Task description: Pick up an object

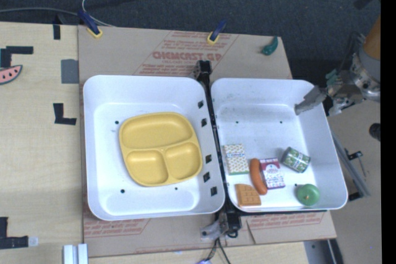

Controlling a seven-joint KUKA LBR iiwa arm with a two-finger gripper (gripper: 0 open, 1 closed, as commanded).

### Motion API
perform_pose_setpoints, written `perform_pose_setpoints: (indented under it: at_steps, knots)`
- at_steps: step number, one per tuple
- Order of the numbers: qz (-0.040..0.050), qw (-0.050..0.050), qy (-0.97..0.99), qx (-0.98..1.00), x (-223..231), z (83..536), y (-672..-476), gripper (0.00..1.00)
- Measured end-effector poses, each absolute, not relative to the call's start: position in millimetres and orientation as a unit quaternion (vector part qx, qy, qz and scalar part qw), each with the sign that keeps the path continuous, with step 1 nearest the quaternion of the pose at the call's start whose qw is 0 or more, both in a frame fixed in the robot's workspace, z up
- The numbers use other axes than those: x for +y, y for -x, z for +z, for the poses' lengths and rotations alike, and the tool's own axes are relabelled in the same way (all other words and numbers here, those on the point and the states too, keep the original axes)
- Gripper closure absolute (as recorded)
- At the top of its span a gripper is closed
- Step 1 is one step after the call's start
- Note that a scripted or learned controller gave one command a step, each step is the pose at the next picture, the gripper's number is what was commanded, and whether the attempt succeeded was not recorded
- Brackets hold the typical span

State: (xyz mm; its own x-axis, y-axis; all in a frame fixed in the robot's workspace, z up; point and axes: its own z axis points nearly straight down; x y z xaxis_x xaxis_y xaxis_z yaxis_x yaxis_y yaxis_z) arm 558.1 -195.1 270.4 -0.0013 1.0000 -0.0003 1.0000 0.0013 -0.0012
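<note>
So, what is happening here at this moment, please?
A robot arm is meant to pick up an object. Its gripper sits at the right edge of the right bin, holding nothing. The green ball, can, sausage and cracker lie untouched. The left bin holds a yellow tray.

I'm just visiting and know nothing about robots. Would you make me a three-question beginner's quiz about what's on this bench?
1. True or false: the yellow divided plate lies in the left bin.
2. Which item sits nearest the right bin's front right corner? A) green apple B) hot dog C) cracker
3. Fill in: the gripper hangs over the right bin's ____ right edge.

Key: 1 true. 2 A. 3 far.
</note>
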Motion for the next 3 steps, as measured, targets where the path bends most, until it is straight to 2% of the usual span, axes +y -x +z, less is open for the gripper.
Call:
perform_pose_setpoints:
  at_steps: [1,2,3]
  knots:
    - [0.001,0.002,0.707,-0.708,-187.7,162.3,-585.9,0.0]
    - [-0.0001,-0.001,0.707,-0.708,-164.5,86.5,-598.7,0.0]
    - [-0.0012,-0.001,0.706,-0.708,-100.9,86.1,-591.7,0.0]
